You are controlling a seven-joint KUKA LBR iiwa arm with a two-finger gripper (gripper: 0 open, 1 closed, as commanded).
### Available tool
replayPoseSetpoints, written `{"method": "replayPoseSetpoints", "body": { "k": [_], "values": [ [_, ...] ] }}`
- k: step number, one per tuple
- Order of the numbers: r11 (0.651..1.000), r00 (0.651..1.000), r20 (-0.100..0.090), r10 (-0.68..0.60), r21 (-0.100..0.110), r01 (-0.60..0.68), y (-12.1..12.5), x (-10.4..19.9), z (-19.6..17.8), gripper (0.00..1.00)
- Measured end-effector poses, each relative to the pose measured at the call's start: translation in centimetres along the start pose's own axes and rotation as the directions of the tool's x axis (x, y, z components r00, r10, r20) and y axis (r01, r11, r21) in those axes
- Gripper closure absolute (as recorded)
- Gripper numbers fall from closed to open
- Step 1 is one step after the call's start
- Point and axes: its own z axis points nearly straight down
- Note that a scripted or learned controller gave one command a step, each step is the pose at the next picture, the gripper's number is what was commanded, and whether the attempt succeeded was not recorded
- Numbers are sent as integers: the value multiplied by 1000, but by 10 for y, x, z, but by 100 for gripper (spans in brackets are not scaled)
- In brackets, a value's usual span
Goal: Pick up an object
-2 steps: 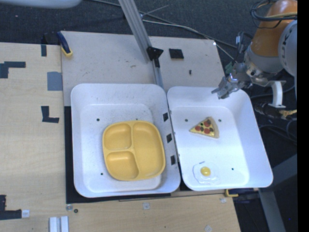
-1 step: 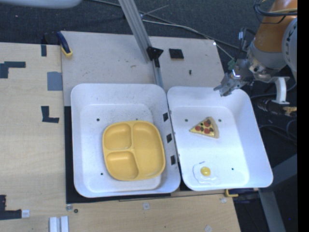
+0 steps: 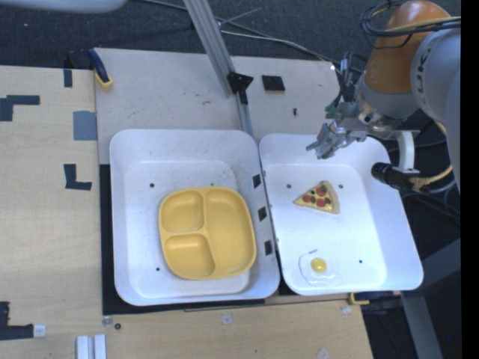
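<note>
A toy pizza slice [image 3: 319,198] lies in the middle of the right bin [image 3: 389,230]. Near that bin's front edge rests a toy fried egg [image 3: 317,266]. My gripper [image 3: 325,146] hangs over the bin's back edge, up and slightly right of the pizza slice, apart from it. Its fingers point down and left with nothing seen between them. The grey arm with its orange band [image 3: 400,40] comes in from the upper right.
A yellow divided plate [image 3: 206,232] fills much of the left bin [image 3: 135,200]. A metal pole [image 3: 213,40] slants across the bench behind the bins. Black cables [image 3: 408,178] run along the right bin's right side.
</note>
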Motion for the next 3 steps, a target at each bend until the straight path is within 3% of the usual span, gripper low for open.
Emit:
{"method": "replayPoseSetpoints", "body": {
  "k": [2, 3],
  "values": [
    [1000, 1000, -1, -2, -1, 2, -29, 109, -16, 100],
    [1000, 1000, 0, -1, 1, 1, -45, 161, -3, 100]
  ]
}}
